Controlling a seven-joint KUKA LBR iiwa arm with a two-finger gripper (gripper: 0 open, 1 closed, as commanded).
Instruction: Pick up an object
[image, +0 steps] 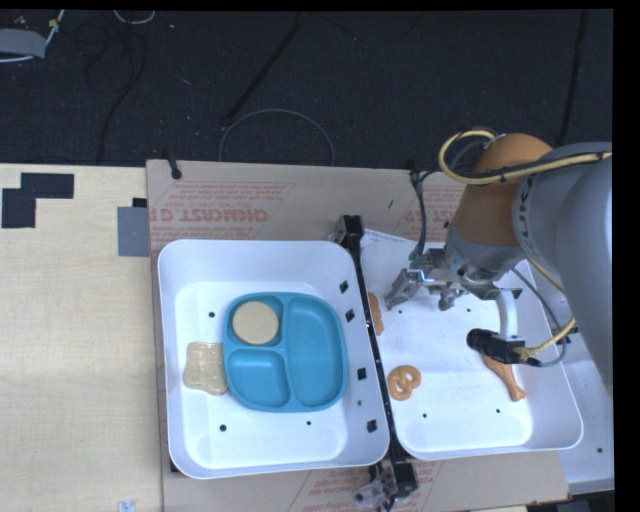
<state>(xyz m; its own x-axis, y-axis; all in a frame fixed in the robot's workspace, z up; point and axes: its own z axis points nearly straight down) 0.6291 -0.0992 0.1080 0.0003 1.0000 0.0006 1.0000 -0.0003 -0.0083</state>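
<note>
The two white bins sit side by side on a sheet of printed cardboard (250, 205) that lies on the pale worktop (70, 350). The grey arm (565, 230) comes in from the right edge of the frame, over the upper part of the right bin (470, 440). Its jaws are spread over the bin's upper left corner, above bare white floor with nothing between them. Lower in that bin, near the left wall, lies a small orange-brown pretzel (404, 382), well apart from the jaws. Toward the right side lies a tan, stick-like piece (508, 378), slanting down to the right. A small orange bit (375, 312) shows against the left wall, too much hidden to name. In the left bin (200, 440) a blue divided plate (300, 355) fills the middle, with a round tan biscuit (254, 322) in its upper left compartment. A pale, toast-like slab (204, 368) lies touching the plate's left edge on the bin floor.
</note>
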